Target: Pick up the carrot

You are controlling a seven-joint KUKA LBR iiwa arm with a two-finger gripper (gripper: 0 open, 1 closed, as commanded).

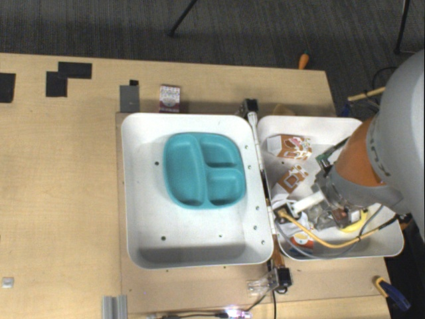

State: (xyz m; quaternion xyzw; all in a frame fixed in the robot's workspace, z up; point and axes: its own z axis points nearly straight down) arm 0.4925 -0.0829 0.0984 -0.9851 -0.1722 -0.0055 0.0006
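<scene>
My gripper [327, 216] is down low in the right bin [393, 246], near its front middle. The grey wrist with its orange band [355, 165] reaches in from the right and covers much of that bin. Whatever lies under the wrist and gripper is hidden. Two brown and white patterned pieces lie in the bin's back left part, one [292, 146] near the rear wall and one [293, 178] just left of the gripper. A small blue and red item [300, 242] peeks out at the front left corner.
The left bin [133, 198] holds a teal divided plate [202, 168] in its middle. The wall between the two bins [262, 178] stands just left of the gripper. A small patterned box [170, 97] sits on the bench behind the left bin.
</scene>
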